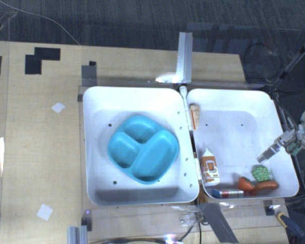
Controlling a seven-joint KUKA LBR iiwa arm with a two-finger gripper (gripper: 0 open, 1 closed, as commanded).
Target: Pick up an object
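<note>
along the near wall of the right bin (229, 98) a small heap of things has gathered in the near right corner. it reads as clutter that settled against the wall, not as a deliberate layout. a pen-like marker (226, 192) with blue and red on it lies flat beside the near rim. just beyond it a red sausage-shaped toy (257, 186) lies across the corner. touching the sausage's far side is a small green knobbly piece (261, 173). left of these, a little white and orange carton (209, 169) lies against the wall shared with the other bin.

any of these four could be the object to pick up. my guess is the green piece or the sausage is the target, since they are nearest the arm.

the gripper (268, 154) comes in from the right, low over the right bin. it is slightly farther and to the right of the green piece and apart from it. nothing shows between its fingers, and i cannot tell whether they are spread or closed. it looks poised for a descent towards the corner, where the walls crowd a grasp.

farther back, a thin orange stick-like packet (194, 117) lies along the dividing wall.

in the left bin (99, 111) a blue divided dish (143, 149) sits in the middle, upright, well apart from the gripper.
</note>
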